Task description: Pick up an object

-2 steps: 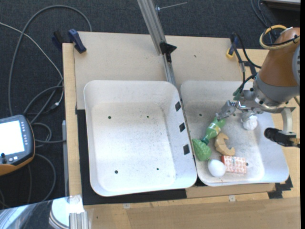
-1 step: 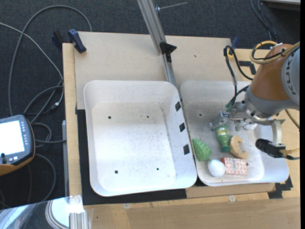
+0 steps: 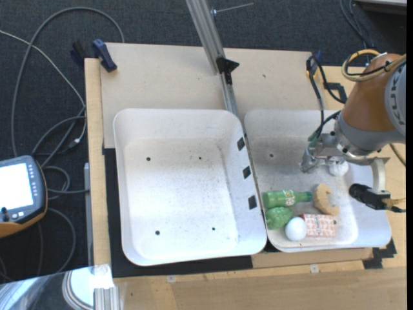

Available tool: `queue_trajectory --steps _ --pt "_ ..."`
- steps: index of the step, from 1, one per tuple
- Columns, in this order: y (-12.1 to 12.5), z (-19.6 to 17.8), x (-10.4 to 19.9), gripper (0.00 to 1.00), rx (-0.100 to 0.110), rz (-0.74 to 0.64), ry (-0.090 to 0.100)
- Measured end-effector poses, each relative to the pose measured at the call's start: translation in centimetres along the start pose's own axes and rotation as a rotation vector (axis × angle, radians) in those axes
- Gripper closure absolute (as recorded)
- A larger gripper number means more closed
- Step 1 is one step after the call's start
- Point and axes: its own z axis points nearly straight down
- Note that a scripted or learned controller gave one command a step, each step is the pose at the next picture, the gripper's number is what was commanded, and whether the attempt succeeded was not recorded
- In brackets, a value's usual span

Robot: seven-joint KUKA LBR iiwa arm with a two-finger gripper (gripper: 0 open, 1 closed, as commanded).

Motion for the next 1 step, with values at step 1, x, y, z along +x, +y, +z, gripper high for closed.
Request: queue_trajectory --steps 1 --pt "-0.42 -6.22 -0.2 1.0 -0.006 -0.001 -0.003"
